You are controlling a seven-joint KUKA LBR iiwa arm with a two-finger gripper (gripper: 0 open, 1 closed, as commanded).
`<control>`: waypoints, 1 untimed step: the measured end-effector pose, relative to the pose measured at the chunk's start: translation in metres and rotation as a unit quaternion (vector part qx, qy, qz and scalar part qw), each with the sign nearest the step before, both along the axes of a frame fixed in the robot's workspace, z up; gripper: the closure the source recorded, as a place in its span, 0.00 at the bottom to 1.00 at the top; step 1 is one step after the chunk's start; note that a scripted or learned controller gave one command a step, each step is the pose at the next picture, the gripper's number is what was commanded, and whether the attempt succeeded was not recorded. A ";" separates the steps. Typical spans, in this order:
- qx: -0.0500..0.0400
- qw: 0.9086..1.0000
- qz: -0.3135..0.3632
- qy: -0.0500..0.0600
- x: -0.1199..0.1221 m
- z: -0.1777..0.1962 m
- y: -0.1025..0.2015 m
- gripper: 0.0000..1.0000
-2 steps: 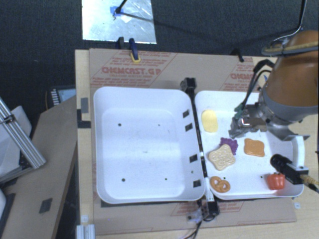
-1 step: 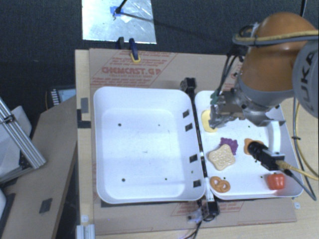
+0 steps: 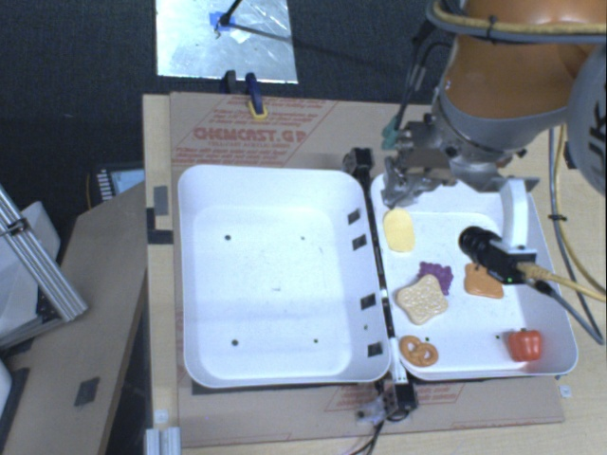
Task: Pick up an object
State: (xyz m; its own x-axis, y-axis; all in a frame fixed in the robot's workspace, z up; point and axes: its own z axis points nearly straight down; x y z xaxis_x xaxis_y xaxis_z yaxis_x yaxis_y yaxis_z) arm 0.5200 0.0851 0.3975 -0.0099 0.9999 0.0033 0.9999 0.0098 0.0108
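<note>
1. The gripper (image 3: 403,186) hangs just above the yellow piece (image 3: 399,229) in the right bin (image 3: 560,335); whether it grips anything, I cannot tell.
2. Step: likely the approach. Next: lower squarely onto that piece and close.

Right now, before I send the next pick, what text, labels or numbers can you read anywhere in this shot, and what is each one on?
"CHEMCAST. G P": large red print on the cardboard sheet behind the bins; the last letters are uncertain.
Smaller red lines above and below that print: too blurred to read.
Red print on the cardboard's front strip: too blurred to read.
Nothing readable on the white bins or the toy food items.
</note>
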 end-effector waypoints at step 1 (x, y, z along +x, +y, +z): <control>0.000 1.000 -0.001 0.003 -0.034 0.029 0.034 1.00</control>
